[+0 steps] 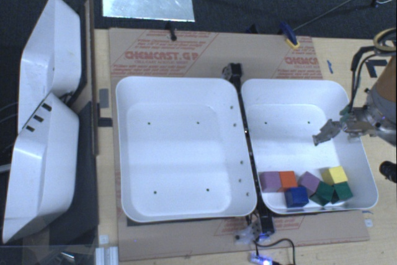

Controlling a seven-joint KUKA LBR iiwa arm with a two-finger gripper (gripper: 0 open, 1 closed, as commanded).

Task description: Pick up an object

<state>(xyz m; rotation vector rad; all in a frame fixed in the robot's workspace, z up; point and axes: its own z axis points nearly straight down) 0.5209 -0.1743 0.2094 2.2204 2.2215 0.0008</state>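
1. Your end effector [321, 135] hangs over the right bin [291, 93]; whether it's wide or narrow, you cannot tell.
2. The blocks [307, 186] sit well apart from it, clustered along the bin's near edge, below it in view.

**Blocks crowd the right bin's near edge**

Two bins sit side by side on the bench [102, 208], the left bin [180, 146] touching the right bin [291, 108]. In the right bin, the blocks [307, 186] cluster along the near wall. The gripper [324, 133] hangs over that bin's right side, behind the blocks.
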